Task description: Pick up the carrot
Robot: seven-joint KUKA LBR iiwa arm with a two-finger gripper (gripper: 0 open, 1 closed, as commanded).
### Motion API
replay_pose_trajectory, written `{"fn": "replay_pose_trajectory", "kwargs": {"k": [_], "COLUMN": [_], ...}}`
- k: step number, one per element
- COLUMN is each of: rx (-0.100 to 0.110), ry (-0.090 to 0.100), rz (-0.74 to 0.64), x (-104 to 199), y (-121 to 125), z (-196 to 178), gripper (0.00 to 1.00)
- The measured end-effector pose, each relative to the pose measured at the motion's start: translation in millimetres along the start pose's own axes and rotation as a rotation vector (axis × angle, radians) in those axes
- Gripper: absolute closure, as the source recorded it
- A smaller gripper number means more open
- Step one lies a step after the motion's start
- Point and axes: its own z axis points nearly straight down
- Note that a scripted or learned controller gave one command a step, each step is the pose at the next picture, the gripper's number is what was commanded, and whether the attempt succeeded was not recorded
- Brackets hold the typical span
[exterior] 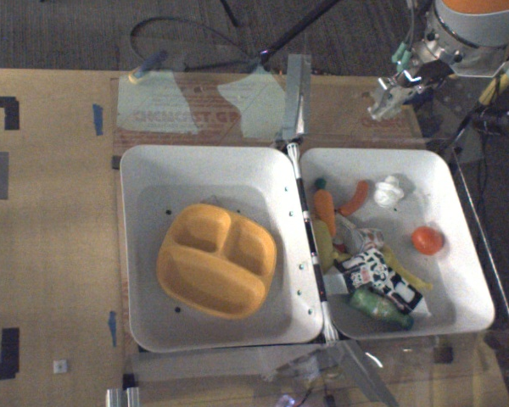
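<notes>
Claw (390,100) hangs over the table's far right edge, beyond the right bin (467,303); can't tell its state, too small and blurry. Carrot (324,207) lies well apart from it, against that bin's left wall. Likely light, stiff, smooth: grip across its thick middle.

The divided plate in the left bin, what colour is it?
Yellow-orange divided plate, seen in the camera view.
</notes>
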Motion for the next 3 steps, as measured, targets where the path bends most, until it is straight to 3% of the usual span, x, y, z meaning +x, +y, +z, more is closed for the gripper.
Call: {"fn": "replay_pose_trajectory", "kwargs": {"k": [1,2,3], "rx": [0.004,0.001,-0.002], "ry": [0.004,0.006,0.001], "rz": [-0.457,-1.103,-1.046], "x": [2.4,-27.3,-8.3], "y": [4.9,-24.9,-17.1], "z": [6.2,95.6,33.3], "gripper": [1.00,1.00,1.00]}}
